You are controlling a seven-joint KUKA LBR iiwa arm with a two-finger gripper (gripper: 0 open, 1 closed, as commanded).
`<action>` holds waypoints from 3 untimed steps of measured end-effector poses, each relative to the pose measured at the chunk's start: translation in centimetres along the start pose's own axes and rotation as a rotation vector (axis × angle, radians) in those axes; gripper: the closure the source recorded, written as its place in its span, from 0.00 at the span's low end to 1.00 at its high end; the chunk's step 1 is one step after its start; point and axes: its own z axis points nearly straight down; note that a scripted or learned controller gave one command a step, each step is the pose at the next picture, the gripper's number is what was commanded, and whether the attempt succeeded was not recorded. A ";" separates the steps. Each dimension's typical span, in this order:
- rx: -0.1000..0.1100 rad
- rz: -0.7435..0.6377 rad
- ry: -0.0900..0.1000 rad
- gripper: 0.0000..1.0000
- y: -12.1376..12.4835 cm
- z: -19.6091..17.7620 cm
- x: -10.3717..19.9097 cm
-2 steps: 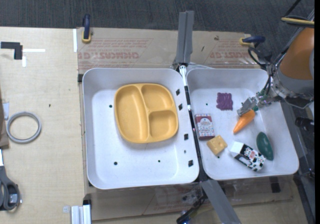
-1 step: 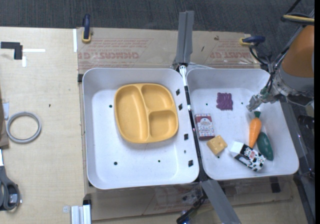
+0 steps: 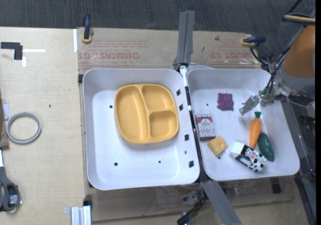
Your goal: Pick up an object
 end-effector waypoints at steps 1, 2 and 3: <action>0.003 0.039 0.008 0.00 -5.2 1.1 2.0; 0.001 0.041 0.003 1.00 -5.2 0.1 1.8; 0.001 -0.044 0.001 1.00 -5.3 -8.1 6.0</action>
